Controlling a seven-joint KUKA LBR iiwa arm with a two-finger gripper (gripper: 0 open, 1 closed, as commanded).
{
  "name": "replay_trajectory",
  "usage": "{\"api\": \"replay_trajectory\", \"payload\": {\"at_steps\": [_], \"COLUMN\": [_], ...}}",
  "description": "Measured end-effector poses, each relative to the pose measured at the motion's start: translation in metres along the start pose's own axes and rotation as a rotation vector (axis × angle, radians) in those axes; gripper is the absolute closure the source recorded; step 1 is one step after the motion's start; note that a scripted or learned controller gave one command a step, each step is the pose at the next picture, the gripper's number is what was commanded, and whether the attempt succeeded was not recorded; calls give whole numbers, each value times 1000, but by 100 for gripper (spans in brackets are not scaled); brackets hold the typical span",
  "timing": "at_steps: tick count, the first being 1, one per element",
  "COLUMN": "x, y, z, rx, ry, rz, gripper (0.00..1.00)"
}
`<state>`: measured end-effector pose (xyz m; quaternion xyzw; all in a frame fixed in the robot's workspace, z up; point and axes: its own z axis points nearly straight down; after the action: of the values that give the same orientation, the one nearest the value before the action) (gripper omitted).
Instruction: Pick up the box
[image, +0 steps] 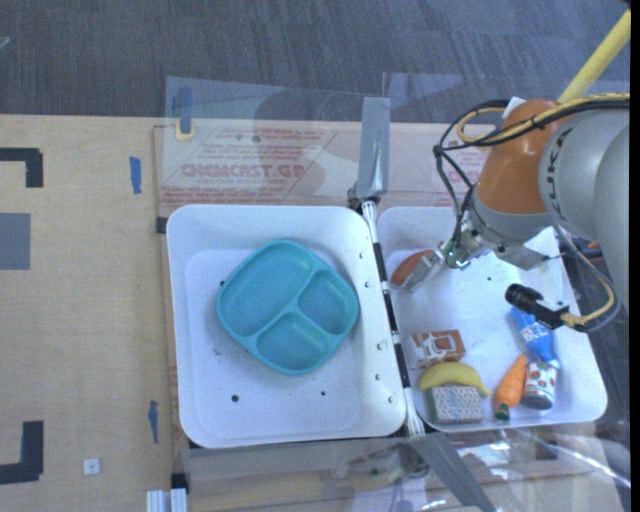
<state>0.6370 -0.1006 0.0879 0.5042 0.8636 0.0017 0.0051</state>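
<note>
The box (438, 346) is small, orange and white, and lies flat in the middle of the right bin (580, 400). My gripper (421, 274) hangs low over the far left part of that bin, up and slightly left of the box and apart from it. Its tip is right beside a reddish-brown rounded item (406, 265) near the bin's left wall. I cannot make out anything held between the fingers.
Near the right bin's front edge lie a banana (452, 376), a speckled green block (457, 403), a carrot (510, 384) and a blue-and-white bottle (537, 358). The left bin (200, 400) holds a teal divided plate (288, 305).
</note>
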Motion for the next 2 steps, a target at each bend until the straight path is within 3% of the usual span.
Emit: {"api": "replay_trajectory", "payload": {"at_steps": [1,2], "x": [-55,-59], "y": [2,-34], "z": [-1,1], "rx": [15,3], "ry": [25,6], "rz": [-274,-521], "gripper": [0,0]}}
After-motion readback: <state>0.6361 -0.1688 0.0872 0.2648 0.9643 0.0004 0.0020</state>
